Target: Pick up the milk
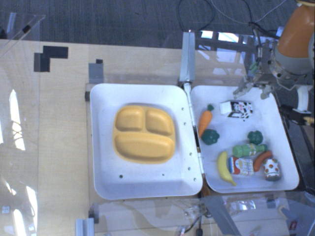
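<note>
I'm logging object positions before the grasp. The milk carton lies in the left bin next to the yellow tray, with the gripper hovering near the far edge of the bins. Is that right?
Not quite. The camera view shows the milk carton in the right bin, near its far edge beyond the carrot. The yellow tray sits in the left bin. The gripper does hover near the far edge.

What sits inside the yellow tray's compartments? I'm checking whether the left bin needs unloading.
The yellow tray in the left bin shows three bare compartments, with no item inside them. Whatever lies beneath the tray is covered.
</note>
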Controlling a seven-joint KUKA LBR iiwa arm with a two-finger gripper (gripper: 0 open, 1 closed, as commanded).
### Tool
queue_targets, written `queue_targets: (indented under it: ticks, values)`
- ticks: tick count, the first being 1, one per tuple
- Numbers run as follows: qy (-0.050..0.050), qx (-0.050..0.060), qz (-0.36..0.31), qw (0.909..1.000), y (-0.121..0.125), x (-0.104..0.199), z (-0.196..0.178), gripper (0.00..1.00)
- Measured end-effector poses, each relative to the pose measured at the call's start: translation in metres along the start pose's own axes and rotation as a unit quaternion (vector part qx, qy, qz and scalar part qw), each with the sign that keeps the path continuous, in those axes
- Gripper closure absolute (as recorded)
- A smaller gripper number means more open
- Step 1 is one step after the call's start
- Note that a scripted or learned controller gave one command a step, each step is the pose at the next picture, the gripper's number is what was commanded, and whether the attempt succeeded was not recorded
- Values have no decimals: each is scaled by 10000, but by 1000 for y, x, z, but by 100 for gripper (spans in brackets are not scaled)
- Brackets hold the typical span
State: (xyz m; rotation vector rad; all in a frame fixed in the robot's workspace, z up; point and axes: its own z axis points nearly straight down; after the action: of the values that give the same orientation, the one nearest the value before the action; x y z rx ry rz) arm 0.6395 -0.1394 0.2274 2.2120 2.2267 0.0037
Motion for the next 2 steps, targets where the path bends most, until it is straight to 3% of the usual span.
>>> queue_targets:
  ticks: [1, 2]
  values:
    - [-34, -140, 154, 9998, 0, 15, 113, 0]
    - [1, -17, -402, 9992, -70, 63, 11, 0]
